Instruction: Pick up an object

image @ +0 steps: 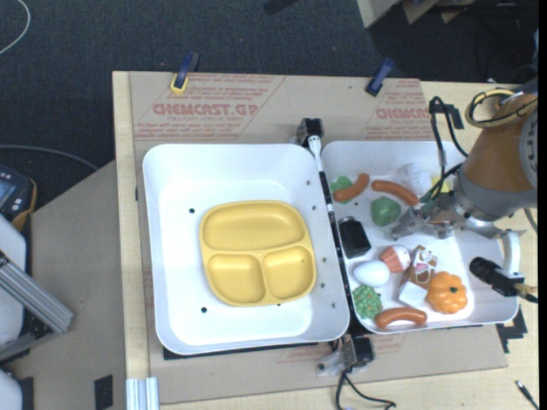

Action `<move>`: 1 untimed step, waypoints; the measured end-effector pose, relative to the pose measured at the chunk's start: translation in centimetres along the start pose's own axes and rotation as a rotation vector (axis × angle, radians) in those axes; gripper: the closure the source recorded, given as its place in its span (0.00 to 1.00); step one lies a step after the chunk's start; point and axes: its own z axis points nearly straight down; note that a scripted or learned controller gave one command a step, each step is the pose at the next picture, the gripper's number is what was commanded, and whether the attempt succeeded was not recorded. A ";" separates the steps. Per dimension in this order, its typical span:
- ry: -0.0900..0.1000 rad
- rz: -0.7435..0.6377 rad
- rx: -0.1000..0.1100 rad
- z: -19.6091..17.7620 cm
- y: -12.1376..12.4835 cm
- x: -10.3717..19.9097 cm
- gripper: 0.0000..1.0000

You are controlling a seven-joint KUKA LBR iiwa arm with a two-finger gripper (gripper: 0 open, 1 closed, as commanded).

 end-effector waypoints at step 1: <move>-0.002 0.001 -0.005 -1.2 0.1 -0.1 1.00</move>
